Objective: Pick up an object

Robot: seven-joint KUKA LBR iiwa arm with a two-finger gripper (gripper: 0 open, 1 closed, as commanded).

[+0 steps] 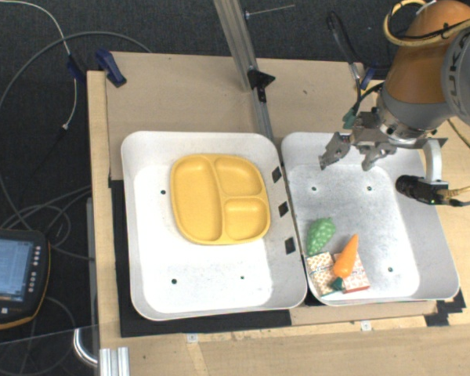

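2 white bins are seen on the bench: the left bin [141, 210] is occupied by a yellow divided plate [219, 197] with 3 compartments, and the right bin [407, 233] is cluttered only at its near left corner, where a green lumpy object [322, 231], an orange carrot-shaped toy [345, 257] and a patterned box [323, 266] are bunched together, touching. The arm [427, 57] is bent in from the right, and the gripper [350, 157] is held above the bin's far left part, well apart from those objects, its fingers [329, 155] spread apart with nothing between them.

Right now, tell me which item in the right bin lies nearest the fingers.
The green toy. It is the topmost of the cluster, closer to the gripper than the orange carrot and the patterned box below it.
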